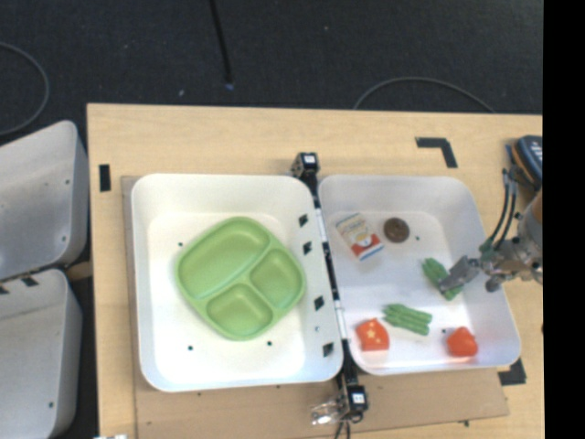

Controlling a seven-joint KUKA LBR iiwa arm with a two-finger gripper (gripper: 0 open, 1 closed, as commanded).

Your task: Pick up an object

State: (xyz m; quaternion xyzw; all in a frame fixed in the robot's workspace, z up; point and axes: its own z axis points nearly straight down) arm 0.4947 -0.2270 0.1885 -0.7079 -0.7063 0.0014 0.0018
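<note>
- Where the gripper (454,282) is seen over the right bin (462,198), a green piece (433,270) lies just beside it; finger state cannot be told.
- Beans (407,318), two red items (372,335) and a carton (359,235) are spread nearby.

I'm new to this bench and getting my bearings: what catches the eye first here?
The big green divided plate in the left bin stands out. Next come the two red pieces along the right bin's near edge, with the gripper reaching in from the right over a green item.
</note>
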